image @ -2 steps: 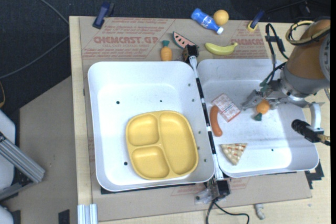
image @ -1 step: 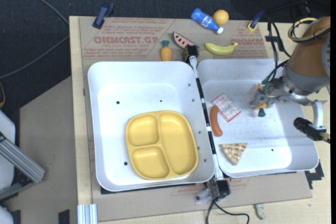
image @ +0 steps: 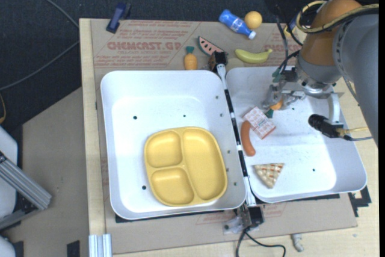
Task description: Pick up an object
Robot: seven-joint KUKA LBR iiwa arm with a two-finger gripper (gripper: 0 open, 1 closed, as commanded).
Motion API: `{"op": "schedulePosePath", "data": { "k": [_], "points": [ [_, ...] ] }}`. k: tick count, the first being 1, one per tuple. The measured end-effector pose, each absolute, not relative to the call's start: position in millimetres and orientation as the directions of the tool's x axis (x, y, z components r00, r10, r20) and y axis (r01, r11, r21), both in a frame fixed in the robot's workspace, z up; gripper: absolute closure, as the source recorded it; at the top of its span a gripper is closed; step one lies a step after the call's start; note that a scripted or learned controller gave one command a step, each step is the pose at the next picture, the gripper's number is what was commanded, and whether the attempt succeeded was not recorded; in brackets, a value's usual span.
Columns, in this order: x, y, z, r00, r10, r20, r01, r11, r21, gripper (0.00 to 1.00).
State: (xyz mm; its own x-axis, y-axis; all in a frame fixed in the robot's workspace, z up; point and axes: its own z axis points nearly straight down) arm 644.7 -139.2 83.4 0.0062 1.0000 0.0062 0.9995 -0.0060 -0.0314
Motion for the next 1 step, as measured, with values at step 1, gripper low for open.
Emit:
{"op": "schedulePosePath", "data": {
  "k": [1],
  "points": [
    [595.4, -133.5, 152.6, 0.001, 1.0, 0.0, 1.0, -0.001, 0.0, 1.0]
  ]
}}
